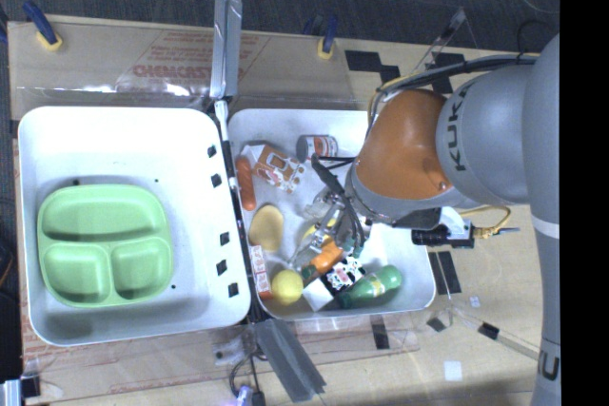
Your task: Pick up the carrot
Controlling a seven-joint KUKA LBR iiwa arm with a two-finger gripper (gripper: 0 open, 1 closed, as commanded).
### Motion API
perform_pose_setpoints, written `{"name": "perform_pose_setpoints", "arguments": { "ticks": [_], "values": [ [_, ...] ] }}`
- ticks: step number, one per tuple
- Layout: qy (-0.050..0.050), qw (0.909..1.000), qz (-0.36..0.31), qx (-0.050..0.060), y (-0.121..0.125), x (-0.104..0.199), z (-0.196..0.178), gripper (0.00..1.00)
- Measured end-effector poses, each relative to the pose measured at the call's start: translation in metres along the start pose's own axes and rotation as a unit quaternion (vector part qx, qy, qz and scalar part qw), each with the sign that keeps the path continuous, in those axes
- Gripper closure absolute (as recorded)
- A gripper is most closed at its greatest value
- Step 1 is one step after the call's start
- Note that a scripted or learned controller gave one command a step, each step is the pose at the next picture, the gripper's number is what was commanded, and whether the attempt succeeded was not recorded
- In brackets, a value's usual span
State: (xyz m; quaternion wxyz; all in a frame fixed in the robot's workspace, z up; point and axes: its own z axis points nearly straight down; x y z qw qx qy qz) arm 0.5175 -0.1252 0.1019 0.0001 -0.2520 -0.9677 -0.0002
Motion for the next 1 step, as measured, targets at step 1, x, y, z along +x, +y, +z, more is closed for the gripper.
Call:
{"name": "perform_pose_setpoints", "arguments": {
  "ticks": [1],
  "values": [
    [-0.001, 1.0, 0.004, 0.0, -0.0343, 0.0247, -0.1014, 0.0]
  ]
}}
